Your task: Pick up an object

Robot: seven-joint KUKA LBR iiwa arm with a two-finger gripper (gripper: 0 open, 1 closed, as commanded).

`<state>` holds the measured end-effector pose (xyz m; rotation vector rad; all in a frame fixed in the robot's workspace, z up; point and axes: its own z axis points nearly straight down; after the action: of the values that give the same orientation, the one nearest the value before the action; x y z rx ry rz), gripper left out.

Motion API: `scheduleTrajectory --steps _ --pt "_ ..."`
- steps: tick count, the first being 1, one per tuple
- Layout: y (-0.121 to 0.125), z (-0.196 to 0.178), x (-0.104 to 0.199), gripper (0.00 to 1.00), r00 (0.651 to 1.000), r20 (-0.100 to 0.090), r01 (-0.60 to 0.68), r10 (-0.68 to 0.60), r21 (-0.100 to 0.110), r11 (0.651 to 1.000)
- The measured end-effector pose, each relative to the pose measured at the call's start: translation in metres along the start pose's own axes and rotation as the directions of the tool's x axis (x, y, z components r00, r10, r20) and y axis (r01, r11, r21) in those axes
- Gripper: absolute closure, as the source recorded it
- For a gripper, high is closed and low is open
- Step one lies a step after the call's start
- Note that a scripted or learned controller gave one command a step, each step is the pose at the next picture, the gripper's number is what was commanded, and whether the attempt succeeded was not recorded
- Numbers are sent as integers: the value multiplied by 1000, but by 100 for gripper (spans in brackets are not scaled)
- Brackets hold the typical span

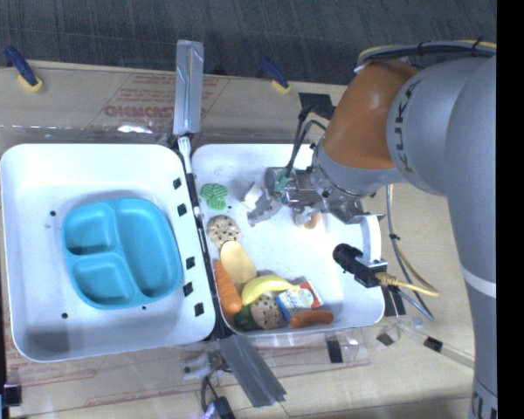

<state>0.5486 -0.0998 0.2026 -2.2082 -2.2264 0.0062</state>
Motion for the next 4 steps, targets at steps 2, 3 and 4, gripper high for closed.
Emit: scheduleTrajectory --steps 2,3,4 --pt "-58 112 -88 0 990 0 -138 138 -4 990" --pt "26 68 -84 0 968 0 -252 252 -5 968" --pt "82 69 -98 0 994 1 -108 108 -5 994"
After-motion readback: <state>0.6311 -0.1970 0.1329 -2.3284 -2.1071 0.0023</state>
